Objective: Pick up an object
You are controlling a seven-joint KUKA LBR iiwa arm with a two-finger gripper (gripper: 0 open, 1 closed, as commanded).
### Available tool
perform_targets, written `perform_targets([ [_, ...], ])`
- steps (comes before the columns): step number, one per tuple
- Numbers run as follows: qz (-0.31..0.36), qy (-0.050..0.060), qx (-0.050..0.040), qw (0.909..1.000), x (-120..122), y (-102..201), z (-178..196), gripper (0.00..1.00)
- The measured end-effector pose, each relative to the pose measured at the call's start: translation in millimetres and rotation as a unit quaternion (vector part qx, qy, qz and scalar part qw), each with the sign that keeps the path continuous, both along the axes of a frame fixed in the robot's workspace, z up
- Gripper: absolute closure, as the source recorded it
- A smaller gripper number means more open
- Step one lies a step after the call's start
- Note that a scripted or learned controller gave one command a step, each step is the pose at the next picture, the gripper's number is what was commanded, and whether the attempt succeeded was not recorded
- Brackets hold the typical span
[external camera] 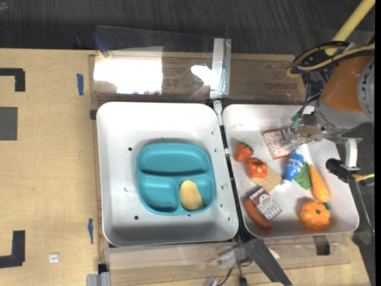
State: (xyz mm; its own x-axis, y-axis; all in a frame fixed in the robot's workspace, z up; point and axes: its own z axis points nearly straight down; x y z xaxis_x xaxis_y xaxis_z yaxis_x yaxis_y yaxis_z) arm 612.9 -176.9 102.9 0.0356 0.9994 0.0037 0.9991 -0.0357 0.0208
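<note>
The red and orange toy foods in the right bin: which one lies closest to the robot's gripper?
The carrot. It lies just below the gripper, right of the blue bottle. The two tomatoes sit further left, and the pumpkin lies at the bin's bottom edge.

faint red print on cardboard (178, 73), unreadable

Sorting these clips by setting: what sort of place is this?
Most likely a robotics lab bench for pick-and-place trials. A grey and orange arm reaches over two white bins, the right bin holds toy food such as a carrot, and blue tape marks dot the bench.
</note>
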Motion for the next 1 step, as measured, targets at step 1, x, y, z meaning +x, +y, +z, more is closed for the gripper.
perform_targets([
  [1,0.0,0.001,-0.0003,1.0,-0.4,-0.4,-0.4,0.0],
])
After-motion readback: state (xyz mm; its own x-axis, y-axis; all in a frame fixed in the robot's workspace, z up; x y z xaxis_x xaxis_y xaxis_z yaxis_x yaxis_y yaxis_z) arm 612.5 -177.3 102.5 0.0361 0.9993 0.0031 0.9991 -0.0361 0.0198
